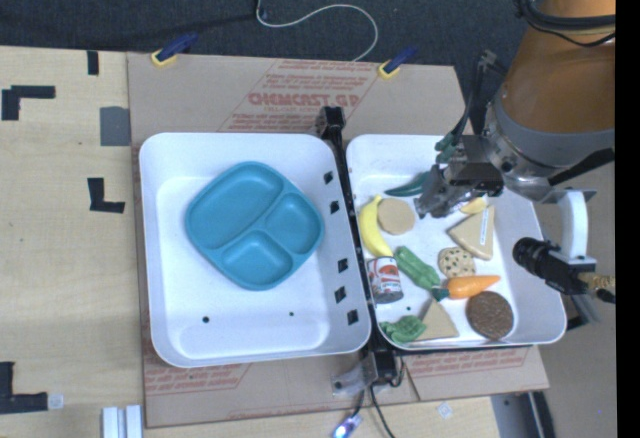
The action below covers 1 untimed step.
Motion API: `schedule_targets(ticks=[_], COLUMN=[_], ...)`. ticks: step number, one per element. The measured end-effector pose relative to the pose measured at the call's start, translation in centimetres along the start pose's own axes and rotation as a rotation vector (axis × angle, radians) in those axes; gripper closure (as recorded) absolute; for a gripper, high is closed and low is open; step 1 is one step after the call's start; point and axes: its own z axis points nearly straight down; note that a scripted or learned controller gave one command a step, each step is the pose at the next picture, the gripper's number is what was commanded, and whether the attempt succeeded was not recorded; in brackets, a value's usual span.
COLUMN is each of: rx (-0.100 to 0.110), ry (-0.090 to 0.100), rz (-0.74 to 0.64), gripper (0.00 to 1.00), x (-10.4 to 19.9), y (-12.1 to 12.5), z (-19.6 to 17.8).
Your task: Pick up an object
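The right bin (400, 151) holds toy food: a yellow banana (373, 228), a tan round cracker (396, 217), a green pickle (417, 267), a cheese wedge (474, 234), a speckled cookie (456, 261), an orange carrot (470, 286), a brown round patty (490, 314), a small can (386, 279) and a sandwich triangle (436, 322). My gripper (440, 194) hangs low over the upper middle of this bin, just right of the cracker and left of the cheese wedge. Nothing shows between its dark fingers.
The left bin (170, 161) carries a blue sectioned plate (254, 224). A green leafy piece (403, 329) lies at the right bin's front edge. Cardboard lies under both bins, and a white cable (300, 21) runs behind them. The arm fills the upper right.
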Motion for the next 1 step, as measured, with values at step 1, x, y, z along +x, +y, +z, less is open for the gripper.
schedule_targets(ticks=[1], rx=[0.008], ry=[0.001], rz=[-0.009], gripper=[1.00], x=[8.10], y=[-0.09], z=[-0.80])
